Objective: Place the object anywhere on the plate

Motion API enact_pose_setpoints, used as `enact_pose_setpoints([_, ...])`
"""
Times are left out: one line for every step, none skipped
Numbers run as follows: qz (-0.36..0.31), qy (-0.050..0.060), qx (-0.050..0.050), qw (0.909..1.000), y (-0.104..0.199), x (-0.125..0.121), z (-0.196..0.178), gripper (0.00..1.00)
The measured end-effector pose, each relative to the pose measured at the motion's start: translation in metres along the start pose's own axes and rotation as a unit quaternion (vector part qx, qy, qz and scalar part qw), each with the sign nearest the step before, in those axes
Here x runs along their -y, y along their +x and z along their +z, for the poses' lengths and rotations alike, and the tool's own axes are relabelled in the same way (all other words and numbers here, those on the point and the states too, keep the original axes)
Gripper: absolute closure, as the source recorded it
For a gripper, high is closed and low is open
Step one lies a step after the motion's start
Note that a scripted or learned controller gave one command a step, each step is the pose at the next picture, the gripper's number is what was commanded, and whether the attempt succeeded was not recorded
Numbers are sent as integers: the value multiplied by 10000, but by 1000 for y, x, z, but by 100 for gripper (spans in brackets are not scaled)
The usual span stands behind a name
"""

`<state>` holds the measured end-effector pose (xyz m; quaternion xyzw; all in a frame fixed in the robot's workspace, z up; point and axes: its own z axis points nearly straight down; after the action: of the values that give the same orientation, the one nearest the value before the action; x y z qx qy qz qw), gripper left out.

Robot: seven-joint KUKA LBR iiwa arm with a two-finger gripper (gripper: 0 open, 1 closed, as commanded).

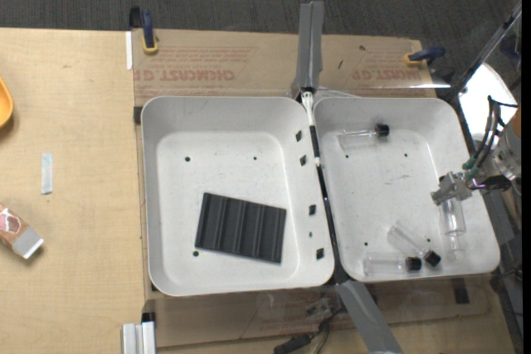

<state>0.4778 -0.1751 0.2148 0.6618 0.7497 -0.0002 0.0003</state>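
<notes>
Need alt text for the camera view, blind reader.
The gripper sits over the right edge of the right bin, above a clear tube; three more clear tubes with black caps lie in that bin. The left bin holds a dark ribbed plate, lying flat and slightly rotated.

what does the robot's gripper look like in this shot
The gripper is a small metal piece, silvery grey, with an angular, blocky shape, seen near the right wall of the right bin. Thin dark cables run up from it toward the frame's right edge, and a small green spot shows just behind it. Finer detail is too small to make out.
</notes>
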Motion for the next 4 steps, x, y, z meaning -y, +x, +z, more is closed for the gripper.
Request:
enact_pose_setpoints([480, 10, 3, 9988, 68, -9, -103, 100])
enact_pose_setpoints([1249, 18, 7, 9922, 134, -17, -82, 100])
enact_pose_setpoints([2731, 30, 15, 9620, 206, -28, -69, 100])
enact_pose_setpoints([3662, 34, 22, 9305, 278, -34, -29, 100])
